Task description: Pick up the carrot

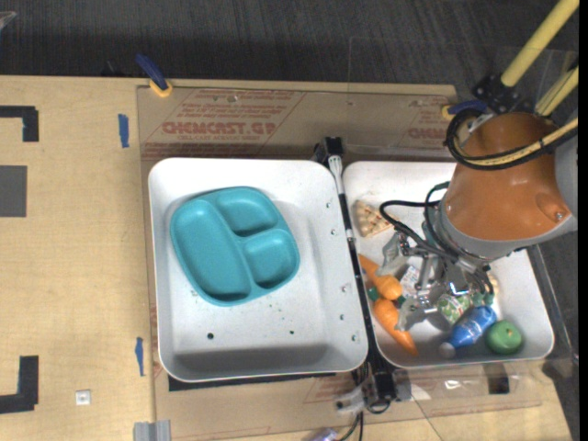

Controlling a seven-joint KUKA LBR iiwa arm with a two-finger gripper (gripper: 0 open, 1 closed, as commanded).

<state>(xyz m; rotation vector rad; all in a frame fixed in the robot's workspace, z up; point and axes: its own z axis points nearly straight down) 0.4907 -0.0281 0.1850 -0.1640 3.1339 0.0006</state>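
The carrot (390, 313) is orange with a small green top and lies against the left wall of the right bin (537, 278), pointing toward the front. A second orange piece (390, 288) sits just behind it. My gripper (418, 294) hangs under the orange wrist band, low over the bin floor. It is immediately right of the carrot, very close to it or touching it. The metal parts of the gripper and its cables hide the bin floor beneath.
A blue bottle (472, 326) and a green apple (503, 338) lie at the front right of the right bin, and a beige item (367, 217) sits at its back left. The left bin (175, 338) holds a teal divided plate (235, 243).
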